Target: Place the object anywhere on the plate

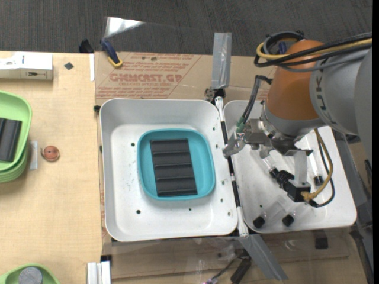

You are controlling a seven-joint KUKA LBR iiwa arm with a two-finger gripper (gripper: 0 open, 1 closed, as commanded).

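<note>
Wooden bench (59, 212) runs across the view under two shallow white bins set side by side, w/ dark carpet beyond its far edge.

Near edge: a grey-lidded green container (26, 275) sits at the bench's near left corner, partly cut off. Some dark clamps or brackets lie below the bins' near rims, too blurred to name.

Right bin (343, 209) carries the gripper (273, 219): two dark fingertips (259, 222) rest close to the bin's near rim, slightly apart, nothing visible btwn them. Clear plastic finger parts lead up to the wrist. Yellow and black cables loop along the arm's right side. No loose object can be made out in this bin.

Left bin (118, 206) holds a teal plate (145, 170) at approx its centre. A dark ribbed rectangular object (173, 167) lies flat on the plate, long side running near-to-far, fully within the plate's rim.

Left edge of bench: a green tray (15, 108) w/ a black item in it, and a small orange-brown disc (51, 153) just beside it.

Farther: the arm's orange band (290, 93) hangs over the right bin's far rim. A printed cardboard sheet (145, 76) lies behind the left bin, a white box (25, 65) at the far left corner.
</note>
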